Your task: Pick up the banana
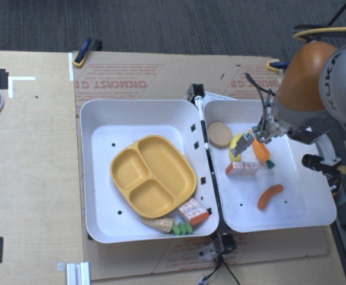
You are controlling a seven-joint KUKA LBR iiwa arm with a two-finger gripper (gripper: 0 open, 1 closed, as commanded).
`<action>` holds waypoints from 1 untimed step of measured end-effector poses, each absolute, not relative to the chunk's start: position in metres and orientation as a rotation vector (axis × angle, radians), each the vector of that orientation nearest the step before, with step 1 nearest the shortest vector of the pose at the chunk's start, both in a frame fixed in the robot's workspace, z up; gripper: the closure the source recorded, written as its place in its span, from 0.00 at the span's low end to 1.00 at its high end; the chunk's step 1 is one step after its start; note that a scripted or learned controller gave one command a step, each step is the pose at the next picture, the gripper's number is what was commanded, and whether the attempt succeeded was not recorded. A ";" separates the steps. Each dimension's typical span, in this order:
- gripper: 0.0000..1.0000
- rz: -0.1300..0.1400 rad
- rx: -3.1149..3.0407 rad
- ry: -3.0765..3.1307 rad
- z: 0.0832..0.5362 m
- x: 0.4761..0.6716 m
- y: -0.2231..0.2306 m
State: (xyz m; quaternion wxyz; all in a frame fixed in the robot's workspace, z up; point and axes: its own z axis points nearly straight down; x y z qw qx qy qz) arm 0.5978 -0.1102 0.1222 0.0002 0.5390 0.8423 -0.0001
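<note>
Hanging over the right bin [315,215], the grey arm [315,79] with its orange band reaches in from the right, and the gripper [260,133] sits low at the bin's upper middle. Right at its tip lies the banana [238,145], a short yellow piece on the bin floor, its upper end just beside the gripper. Whether the fingers are spread or closed, I cannot tell from this angle, and nothing shows clearly between them. Touching the banana's right side is a carrot [260,152], orange with a green end. Just below sits a small pink-and-white box [243,169], and up to the left a round tan cookie [219,134]. A sausage [269,196] lies lower in the same bin, well apart. Over in the left bin [101,159], a yellow divided plate [153,176] takes the middle, with a small red-and-white carton [193,211] and some green and beige bits at its lower edge.
</note>
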 end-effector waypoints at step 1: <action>0.00 0.000 1.930 2.477 0.192 0.633 -0.018</action>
